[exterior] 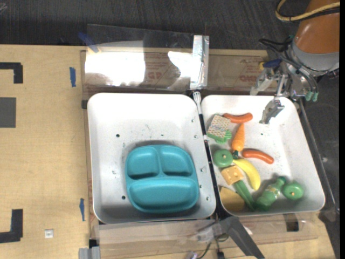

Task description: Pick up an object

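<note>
From the camera view, the gripper (274, 108) hangs over the right bin (310, 144) near its far edge, fingers apparently parted and holding nothing; a descent there could close on bare floor. Toy foods, including a banana (249, 171) and carrot (238, 136), crowd its near-left part. The left bin (108, 123) holds a teal tray (160, 178).

One fixed camera looks down at a slant from above the bench (38, 144), taking in both white bins (102, 112).

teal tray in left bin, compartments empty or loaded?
Empty. The teal tray shows bare teal in all three compartments; the toy food lies in the right bin.
</note>
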Robot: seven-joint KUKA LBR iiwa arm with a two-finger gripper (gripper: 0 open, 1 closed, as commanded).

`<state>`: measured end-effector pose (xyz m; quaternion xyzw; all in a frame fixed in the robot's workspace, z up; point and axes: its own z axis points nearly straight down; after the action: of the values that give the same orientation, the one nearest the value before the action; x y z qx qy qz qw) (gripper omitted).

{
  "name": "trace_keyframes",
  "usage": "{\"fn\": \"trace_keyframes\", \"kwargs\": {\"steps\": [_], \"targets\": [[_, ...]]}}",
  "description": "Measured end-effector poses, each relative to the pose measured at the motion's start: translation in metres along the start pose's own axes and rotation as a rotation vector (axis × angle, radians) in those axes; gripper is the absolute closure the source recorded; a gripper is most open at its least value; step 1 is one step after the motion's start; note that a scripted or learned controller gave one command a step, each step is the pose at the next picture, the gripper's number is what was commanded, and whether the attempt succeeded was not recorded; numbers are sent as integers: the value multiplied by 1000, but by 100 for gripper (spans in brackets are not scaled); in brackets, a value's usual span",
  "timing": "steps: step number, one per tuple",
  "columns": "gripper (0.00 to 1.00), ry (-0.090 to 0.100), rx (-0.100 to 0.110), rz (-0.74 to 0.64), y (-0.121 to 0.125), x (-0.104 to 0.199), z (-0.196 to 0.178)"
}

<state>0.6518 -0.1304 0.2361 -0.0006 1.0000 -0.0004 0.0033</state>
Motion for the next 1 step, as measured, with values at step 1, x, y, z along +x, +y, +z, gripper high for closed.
{"fn": "trace_keyframes", "kwargs": {"steps": [1], "targets": [[0, -13, 4, -132, 15, 4, 124]]}}
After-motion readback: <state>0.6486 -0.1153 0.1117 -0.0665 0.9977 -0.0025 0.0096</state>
